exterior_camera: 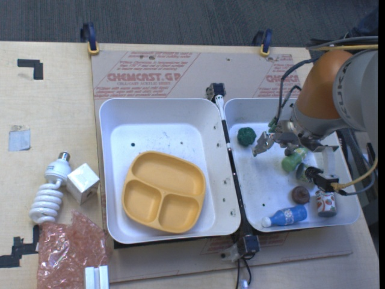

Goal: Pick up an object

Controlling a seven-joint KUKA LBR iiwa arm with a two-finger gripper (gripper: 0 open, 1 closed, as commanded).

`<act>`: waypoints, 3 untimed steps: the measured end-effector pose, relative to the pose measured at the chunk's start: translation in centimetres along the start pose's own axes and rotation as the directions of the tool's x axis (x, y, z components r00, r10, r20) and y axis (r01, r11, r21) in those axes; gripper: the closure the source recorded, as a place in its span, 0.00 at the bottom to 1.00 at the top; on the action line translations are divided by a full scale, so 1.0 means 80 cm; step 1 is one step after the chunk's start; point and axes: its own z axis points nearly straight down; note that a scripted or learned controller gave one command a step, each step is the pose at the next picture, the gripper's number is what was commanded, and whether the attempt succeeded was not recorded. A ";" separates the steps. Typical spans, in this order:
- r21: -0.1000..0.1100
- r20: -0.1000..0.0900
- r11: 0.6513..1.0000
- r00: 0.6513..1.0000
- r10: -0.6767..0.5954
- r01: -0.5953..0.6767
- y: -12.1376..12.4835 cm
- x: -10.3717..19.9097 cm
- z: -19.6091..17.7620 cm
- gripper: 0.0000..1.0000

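Pink crinkled plastic [67,251] lay at the bench's front left corner, beside a spiral light bulb [49,191].

Left white bin [157,114] held a yellow divided tray [163,191]. Right white bin [255,109] held a dark green ball [246,136], a light green object [293,159], a brown round piece [300,194], a blue bottle [286,216] and a small can [326,203]. Grey arm's pincer [269,140] hung beside the green ball; whether it was released or clenched could not be told.
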 end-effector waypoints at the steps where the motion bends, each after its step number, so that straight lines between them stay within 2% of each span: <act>1: -0.002 0.001 1.000 1.000 0.002 -0.002 0.001 -0.001 -0.013 1.00; 2: -0.002 0.001 1.000 1.000 0.001 -0.001 0.001 -0.001 -0.013 0.00; 3: 0.002 -0.001 1.000 1.000 -0.001 0.001 -0.034 0.023 0.013 0.00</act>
